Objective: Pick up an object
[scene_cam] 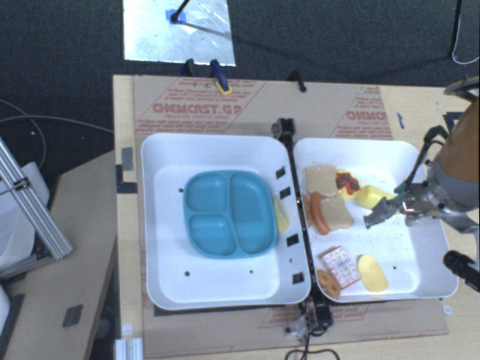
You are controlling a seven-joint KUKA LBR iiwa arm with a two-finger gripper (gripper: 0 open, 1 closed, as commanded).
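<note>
Nearest the camera, in the right bin [431, 280], a yellow oval piece [373, 273] and a red-and-white packet [339, 266] lie untouched on the floor. Further back, the end effector [381, 214] hangs low over the same bin just beside the yellow toy [370, 196], with the sausage [319, 211] and bread slices [328, 193] close by; whether it is apart or together cannot be determined. Nothing is visibly gripped, so the pick is judged not yet done, while the blue divided plate [229, 213] sits in the left bin [161, 223].

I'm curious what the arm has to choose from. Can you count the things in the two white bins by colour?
Blue: 1, the divided plate in the left bin.
Yellow: 2, one beside the gripper, one lower down.
Tan: 2, bread slices.
Red or reddish: 3, sausage, small piece, packet.
Total: 8.
</note>
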